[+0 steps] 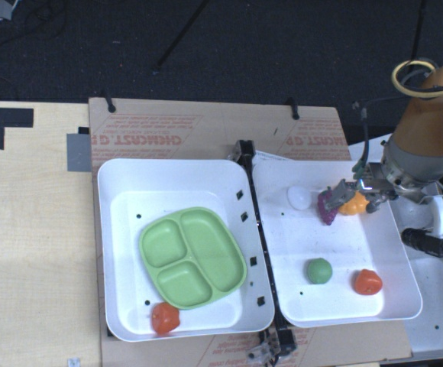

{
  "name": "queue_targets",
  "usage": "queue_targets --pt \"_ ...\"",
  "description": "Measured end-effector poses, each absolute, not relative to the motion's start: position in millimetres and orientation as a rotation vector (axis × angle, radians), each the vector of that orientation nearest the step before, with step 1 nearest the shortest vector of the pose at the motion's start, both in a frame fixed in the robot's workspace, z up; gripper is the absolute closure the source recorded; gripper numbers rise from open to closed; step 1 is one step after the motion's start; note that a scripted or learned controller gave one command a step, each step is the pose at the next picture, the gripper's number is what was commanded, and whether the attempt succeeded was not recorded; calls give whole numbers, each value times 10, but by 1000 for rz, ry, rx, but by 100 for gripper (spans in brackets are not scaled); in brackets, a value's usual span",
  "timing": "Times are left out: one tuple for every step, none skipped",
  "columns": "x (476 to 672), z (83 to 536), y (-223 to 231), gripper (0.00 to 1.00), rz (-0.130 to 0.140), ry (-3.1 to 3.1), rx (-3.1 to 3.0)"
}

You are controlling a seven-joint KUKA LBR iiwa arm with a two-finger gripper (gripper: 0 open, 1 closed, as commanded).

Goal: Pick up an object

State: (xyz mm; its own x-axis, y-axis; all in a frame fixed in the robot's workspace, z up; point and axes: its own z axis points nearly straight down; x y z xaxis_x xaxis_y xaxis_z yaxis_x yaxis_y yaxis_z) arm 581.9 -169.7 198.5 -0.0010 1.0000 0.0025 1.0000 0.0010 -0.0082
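We see left white bin [122, 197]: green three-compartment plastic tray [192, 257], small red fruit toy [165, 317] before it | right white bin [405, 297]: green ball [318, 271] left of red tomato toy [367, 281], purple-and-orange toy cluster [340, 204] behind them

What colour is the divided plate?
Light green, seen in the camera view.

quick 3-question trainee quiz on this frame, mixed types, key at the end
1. True or false: the green divided tray lies in the right bin.
2. How many compartments does the tray have?
3. Which item lies nearest the gripper? A) green ball B) purple and orange items C) red item beside the tray

Key: 1 false, it lies in the left bin. 2 three. 3 B.
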Motion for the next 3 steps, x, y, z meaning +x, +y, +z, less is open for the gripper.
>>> queue_targets --pt "5784 1508 -1611 0 6 -2215 -2218" --pt "5745 1023 -1522 0 5 -2213 -2221" --pt "5748 1146 -1538 100 4 -2211 -2226"
